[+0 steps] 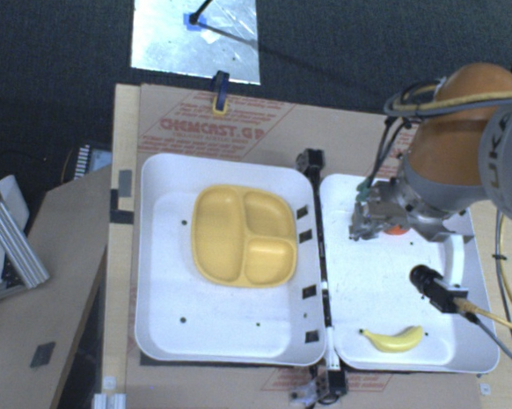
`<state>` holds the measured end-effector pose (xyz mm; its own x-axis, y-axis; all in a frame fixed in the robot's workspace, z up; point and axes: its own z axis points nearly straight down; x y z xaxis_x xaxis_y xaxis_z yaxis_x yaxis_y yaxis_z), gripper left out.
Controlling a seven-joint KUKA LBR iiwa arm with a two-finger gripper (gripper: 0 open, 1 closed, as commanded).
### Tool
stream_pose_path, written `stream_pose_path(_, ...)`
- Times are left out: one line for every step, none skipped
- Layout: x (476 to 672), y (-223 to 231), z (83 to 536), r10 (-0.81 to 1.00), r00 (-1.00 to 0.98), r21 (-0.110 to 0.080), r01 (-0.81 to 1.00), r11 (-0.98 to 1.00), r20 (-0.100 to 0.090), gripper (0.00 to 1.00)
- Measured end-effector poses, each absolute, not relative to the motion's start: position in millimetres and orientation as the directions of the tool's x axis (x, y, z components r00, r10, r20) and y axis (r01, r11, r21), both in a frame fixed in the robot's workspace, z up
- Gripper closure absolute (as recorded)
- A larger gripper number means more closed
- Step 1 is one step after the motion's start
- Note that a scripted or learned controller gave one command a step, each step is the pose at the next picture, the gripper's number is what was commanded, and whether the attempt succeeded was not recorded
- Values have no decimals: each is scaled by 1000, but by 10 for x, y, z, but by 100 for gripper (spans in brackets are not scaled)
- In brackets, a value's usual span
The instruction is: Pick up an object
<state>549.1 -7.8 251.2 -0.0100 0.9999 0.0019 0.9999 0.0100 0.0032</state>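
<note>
My gripper (367, 218) hangs low over the back left part of the right bin (355, 295), under the grey and orange wrist. A small orange-red object (398, 226) peeks out just right of the gripper, mostly hidden by the arm, and I cannot tell whether the gripper touches it. A yellow banana (393, 338) lies near the front edge of the right bin, well clear of the gripper. A yellow divided plate (243, 235) rests in the middle of the left bin (163, 315).
A black fitting (433, 286) with a yellow cable hangs over the right side of the right bin. A white curved piece (454, 257) lies by that bin's right wall. A black divider (316, 248) separates the bins. Cardboard underlies both.
</note>
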Motion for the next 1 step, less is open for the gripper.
stream_pose_path(5660, 376, 2400, 1000, -10, 3, 1000, 10, 1, 100)
